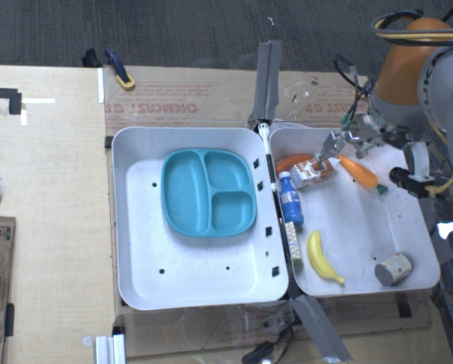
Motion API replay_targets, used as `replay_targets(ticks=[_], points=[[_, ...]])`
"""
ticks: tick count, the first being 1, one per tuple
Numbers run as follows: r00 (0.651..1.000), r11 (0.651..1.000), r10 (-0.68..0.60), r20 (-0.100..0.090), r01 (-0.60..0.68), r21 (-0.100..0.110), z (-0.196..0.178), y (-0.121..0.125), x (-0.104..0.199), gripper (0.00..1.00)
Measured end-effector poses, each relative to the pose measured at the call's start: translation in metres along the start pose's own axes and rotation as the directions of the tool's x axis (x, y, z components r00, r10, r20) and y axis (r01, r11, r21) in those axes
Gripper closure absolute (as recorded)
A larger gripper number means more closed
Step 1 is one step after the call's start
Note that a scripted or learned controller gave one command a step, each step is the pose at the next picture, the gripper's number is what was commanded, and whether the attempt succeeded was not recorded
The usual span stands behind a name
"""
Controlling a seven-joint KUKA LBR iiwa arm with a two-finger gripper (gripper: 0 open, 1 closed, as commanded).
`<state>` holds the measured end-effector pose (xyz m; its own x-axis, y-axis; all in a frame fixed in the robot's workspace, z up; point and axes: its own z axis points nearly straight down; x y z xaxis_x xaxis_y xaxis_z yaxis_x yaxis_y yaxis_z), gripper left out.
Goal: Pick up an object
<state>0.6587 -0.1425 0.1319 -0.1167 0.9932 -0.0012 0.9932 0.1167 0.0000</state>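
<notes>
On a pale wooden bench sit two shallow white bins, side by side. The left bin [135, 279] holds one teal divided plate [209, 192] with three compartments, lying flat near its middle. The right bin [363, 226] holds five loose things: one blue bottle [290, 202] against the left wall, one yellow banana [322, 258] below it, one small brown-and-white packet [314, 171] resting against an orange piece [293, 162], one orange carrot [360, 172] with a green tip, and one grey cylinder [394, 268] in the near right corner. The grey arm with its orange band reaches in from the right. Its gripper [346, 139] hangs at the bin's far edge, just above the carrot; I cannot tell how its jaws stand, and nothing shows between them.
</notes>
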Motion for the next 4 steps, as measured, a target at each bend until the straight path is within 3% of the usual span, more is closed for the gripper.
replay_targets(ticks=[1,2,3,4], points=[[0.999,0.998,-0.054,0.006,0.054,-0.023,0.016,-0.013,-0.052,0.00],[0.995,0.995,-0.096,0.007,0.096,-0.038,0.020,-0.030,-0.071,0.00],[0.971,0.970,-0.240,0.016,0.241,-0.022,0.019,-0.003,-0.049,0.00],[0.988,0.987,-0.157,0.009,0.157,-0.031,0.021,-0.010,-0.062,0.00]])
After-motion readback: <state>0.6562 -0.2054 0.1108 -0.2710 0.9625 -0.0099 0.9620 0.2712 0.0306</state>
